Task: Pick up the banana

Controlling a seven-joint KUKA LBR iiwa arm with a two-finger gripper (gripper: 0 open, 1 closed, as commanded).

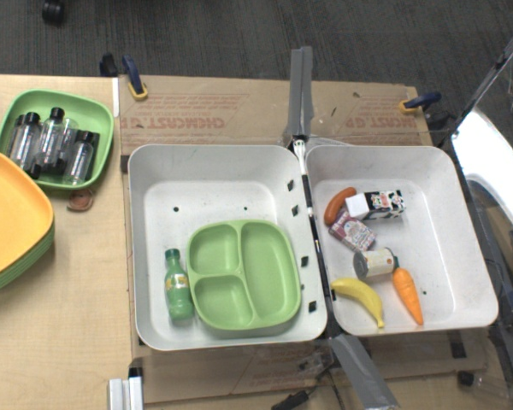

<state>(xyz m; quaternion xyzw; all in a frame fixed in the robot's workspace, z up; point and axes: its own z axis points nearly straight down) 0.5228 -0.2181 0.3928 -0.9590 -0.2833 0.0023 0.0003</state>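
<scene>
Camera view looks down on two white bins standing side by side on a sheet of cardboard [205,118] on the bench. The banana [361,297] lies in the right bin [462,229], near its front left corner, curving from the left wall toward the front edge and lying free, with nothing gripping it. Just beside it to the right lies an orange carrot [408,295], its green end pointing to the back of the bin. Behind the banana, close to it, is a small grey can [374,263] on its side, and further back a pink packet [353,231], a small black-and-white carton [383,204] and a reddish sausage [339,203], bunched together toward the back left of that bin. The left bin [154,186] holds a green divided plate [242,273] toward its front, with a green bottle [178,284] lying just beside the plate's left edge. On the bench to the left of the bins stands a green tray [90,114] holding several dark-capped vials, and in front of it a stack of orange plates [13,220] at the bench's left edge. How wide the gripper stands cannot be told here.
</scene>
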